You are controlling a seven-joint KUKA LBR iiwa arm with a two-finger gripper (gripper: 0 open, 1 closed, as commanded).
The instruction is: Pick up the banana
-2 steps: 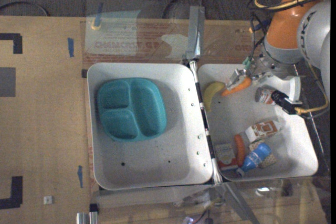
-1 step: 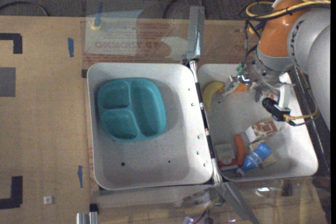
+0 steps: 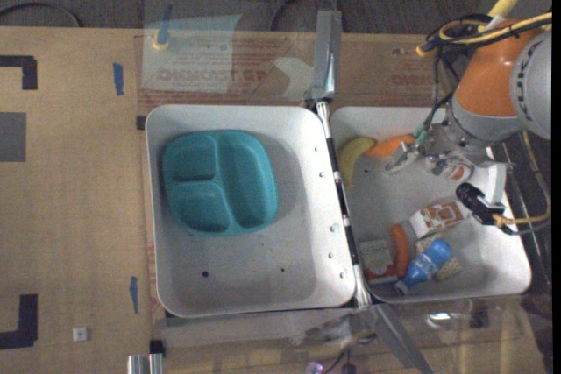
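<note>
The banana (image 3: 352,158) is pale yellow-green and lies against the left wall of the right bin (image 3: 517,276), near its far corner. An orange object (image 3: 388,144) lies just right of the banana, touching it or nearly so. My gripper (image 3: 408,157) hangs over the far part of the right bin, immediately right of the orange object and a short way right of the banana. The grey wrist with its orange band (image 3: 491,83) rises behind it to the right. Nothing of the banana is lifted; it rests on the bin floor.
In the near part of the right bin lie a small printed carton (image 3: 437,218), a blue bottle (image 3: 429,262), an orange-red stick-shaped item (image 3: 400,246) and a flat packet (image 3: 375,257). The left bin (image 3: 263,293) holds a teal divided plate (image 3: 220,179). Cables trail at the right.
</note>
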